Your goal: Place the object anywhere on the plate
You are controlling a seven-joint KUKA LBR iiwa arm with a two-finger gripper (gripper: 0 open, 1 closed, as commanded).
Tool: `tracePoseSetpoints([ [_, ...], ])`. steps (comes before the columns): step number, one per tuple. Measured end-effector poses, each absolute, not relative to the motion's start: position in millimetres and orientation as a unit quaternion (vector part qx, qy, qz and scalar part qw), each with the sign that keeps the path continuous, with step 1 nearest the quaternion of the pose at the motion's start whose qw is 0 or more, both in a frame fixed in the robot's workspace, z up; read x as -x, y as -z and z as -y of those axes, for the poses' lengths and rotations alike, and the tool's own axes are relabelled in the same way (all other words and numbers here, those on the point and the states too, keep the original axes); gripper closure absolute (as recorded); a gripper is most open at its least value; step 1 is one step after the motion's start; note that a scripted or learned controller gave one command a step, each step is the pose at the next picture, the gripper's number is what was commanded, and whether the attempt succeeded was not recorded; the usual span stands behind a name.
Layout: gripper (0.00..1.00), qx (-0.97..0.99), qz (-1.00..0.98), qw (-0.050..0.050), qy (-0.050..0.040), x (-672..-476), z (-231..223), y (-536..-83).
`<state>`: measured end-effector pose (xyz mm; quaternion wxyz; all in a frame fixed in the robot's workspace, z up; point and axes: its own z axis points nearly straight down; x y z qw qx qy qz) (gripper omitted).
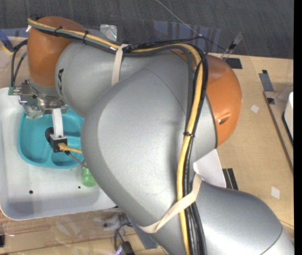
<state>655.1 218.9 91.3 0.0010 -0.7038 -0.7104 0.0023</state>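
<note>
We see our tool [36,109] over the teal plastic plate [34,142]; its state we cannot tell. The small green object [88,177] lies off-plate, unplaced.

Robot lab: cabled arm [156,142], white bin [7,158].

**Even light, soft focus up close**

You're looking at a brightly, evenly lit bench. The grey arm [151,142] carries a broad soft sheen along its upper curves, with no hard glare. Its nearest parts look slightly soft. The white bin [13,190] reads clean and unclipped, with a gentle shadow under the arm's edge. The dark floor [87,4] at the top stays dim.
</note>
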Motion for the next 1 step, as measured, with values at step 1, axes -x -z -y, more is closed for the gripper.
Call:
tracePoseSetpoints([
  [1,1.0,0.701,0.713,0.002,0.0049,-656.7,-174.3,-96.7],
])
